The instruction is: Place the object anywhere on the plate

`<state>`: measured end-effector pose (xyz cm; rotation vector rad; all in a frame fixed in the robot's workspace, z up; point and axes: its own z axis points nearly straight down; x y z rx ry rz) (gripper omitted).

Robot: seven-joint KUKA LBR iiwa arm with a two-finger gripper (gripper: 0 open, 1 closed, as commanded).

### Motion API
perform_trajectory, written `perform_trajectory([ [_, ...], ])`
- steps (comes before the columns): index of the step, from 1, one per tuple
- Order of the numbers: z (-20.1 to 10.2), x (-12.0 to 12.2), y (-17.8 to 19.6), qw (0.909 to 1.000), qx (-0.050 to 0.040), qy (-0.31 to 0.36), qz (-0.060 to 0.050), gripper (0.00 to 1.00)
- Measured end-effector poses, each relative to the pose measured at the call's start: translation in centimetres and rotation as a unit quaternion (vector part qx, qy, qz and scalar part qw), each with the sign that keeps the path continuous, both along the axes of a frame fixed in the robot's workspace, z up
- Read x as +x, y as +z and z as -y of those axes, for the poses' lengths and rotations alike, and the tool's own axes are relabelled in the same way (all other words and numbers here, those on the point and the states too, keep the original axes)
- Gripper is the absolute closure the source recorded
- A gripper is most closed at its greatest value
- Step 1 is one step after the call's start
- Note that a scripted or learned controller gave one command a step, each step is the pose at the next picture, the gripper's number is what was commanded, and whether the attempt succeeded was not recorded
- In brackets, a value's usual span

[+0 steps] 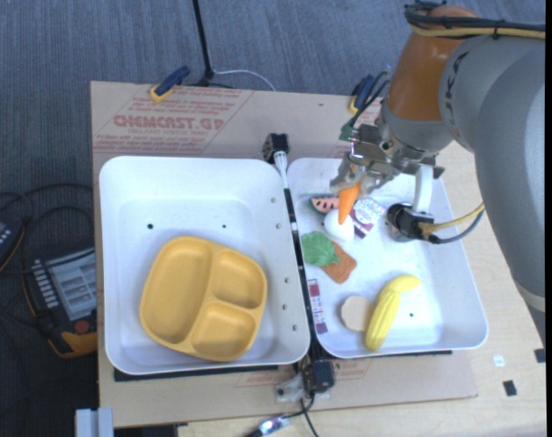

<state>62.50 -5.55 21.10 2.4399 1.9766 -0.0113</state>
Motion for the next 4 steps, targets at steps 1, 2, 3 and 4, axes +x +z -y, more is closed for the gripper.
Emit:
perform_trajectory([
  [1, -5.3, -2.5, 3.1, 0.9999, 0.003, -0.01, 0.001, 1.0],
  [2, -13.4, -4.6, -0.9, 0.9994, 0.0027, 0.034, -0.002, 1.0],
  [3, -19.2, -6.9, 1.0, 0.998, 0.0023, -0.062, 0.0, 1.0],
  [4, -19.0, -6.9, 1.0, 0.998, 0.0014, -0.063, 0.0, 0.0],
])
